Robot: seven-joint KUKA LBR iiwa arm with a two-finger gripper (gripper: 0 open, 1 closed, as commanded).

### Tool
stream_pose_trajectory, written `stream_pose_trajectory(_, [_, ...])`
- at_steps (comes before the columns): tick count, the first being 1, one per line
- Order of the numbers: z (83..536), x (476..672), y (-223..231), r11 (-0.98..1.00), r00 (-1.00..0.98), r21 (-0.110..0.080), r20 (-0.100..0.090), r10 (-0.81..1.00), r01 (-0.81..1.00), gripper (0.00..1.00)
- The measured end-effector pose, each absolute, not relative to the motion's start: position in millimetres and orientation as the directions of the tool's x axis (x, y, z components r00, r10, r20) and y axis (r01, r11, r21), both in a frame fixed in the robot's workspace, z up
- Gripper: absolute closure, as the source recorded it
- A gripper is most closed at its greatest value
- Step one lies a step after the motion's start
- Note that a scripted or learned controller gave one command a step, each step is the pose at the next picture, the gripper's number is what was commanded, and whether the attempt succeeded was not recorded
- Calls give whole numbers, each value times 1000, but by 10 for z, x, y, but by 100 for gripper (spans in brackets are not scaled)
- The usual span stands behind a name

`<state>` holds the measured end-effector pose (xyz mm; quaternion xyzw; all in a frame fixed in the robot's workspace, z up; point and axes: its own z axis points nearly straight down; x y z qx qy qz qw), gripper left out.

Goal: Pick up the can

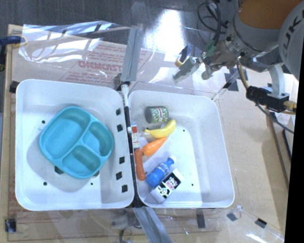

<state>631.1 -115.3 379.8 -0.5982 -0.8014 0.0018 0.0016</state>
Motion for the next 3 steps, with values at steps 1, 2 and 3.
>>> stream_pose_trajectory(1, [2028,6565,-1389,462,-462,-7,4,887,887,0])
stream_pose_trajectory(2, [877,6564,-1690,485,-485,-4,2,874,874,0])
stream_pose_trajectory(3, [940,6564,-1691,487,-487,-7,4,873,873,100])
